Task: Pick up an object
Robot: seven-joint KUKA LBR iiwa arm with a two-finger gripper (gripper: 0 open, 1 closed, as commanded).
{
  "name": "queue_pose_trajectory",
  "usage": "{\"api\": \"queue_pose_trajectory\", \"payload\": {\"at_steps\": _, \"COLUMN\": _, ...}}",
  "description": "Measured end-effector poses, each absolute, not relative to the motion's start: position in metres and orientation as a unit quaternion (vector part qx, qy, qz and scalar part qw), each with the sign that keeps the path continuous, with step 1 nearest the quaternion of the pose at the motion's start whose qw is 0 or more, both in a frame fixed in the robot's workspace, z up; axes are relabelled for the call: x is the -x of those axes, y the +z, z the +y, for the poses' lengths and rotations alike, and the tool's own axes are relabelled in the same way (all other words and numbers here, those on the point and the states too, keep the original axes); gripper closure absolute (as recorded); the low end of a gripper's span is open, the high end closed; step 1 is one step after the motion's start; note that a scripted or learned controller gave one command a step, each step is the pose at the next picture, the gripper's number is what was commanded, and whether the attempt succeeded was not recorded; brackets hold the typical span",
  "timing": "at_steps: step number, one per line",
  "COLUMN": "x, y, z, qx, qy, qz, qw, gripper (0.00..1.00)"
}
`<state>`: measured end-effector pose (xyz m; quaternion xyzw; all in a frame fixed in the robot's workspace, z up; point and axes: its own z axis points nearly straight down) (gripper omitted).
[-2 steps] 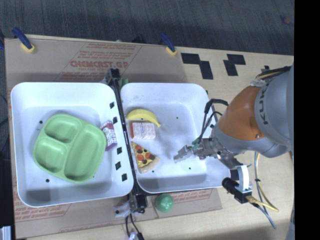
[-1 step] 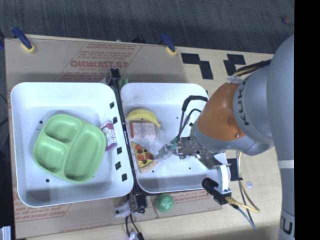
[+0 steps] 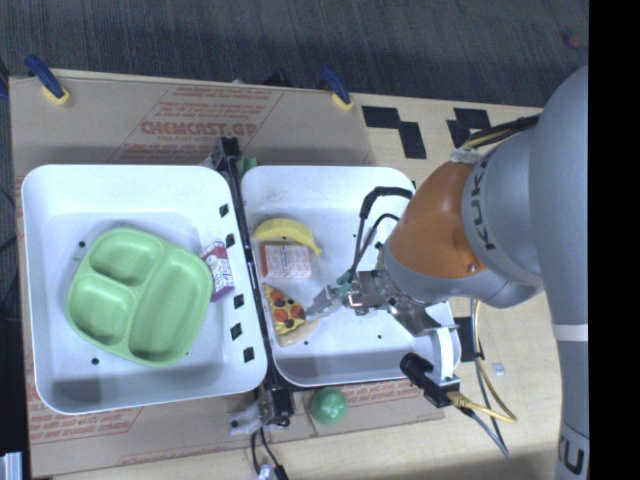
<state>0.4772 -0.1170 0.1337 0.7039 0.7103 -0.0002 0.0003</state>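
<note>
The right bin (image 3: 322, 176) holds a yellow banana (image 3: 288, 234), a small orange-and-white carton (image 3: 284, 261) just below it, and a toy pizza slice (image 3: 285, 318) near the bin's left wall. My gripper (image 3: 318, 306) reaches in from the right and sits low over the bin floor. Its tip points left at the right edge of the pizza slice, touching or nearly touching it. Nothing is seen lifted. The arm's orange band (image 3: 435, 233) covers the bin's right part.
The left bin (image 3: 60, 183) carries a green divided plate (image 3: 138, 293) and a small purple-and-white packet (image 3: 219, 269) by its right wall. A green ball (image 3: 327, 405) lies on the bench below the right bin. Blue clamps (image 3: 337, 86) hold the cardboard at the back.
</note>
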Motion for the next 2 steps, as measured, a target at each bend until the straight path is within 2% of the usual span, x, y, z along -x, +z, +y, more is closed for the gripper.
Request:
{"api": "queue_pose_trajectory", "payload": {"at_steps": 1, "x": -0.476, "y": 0.124, "z": -0.116, "qx": -0.704, "qy": -0.0013, "qz": 0.71, "qw": -0.003, "gripper": 0.0}}
{"api": "queue_pose_trajectory", "payload": {"at_steps": 2, "x": -0.497, "y": 0.094, "z": -0.101, "qx": -0.705, "qy": -0.0005, "qz": 0.71, "qw": -0.001, "gripper": 0.0}}
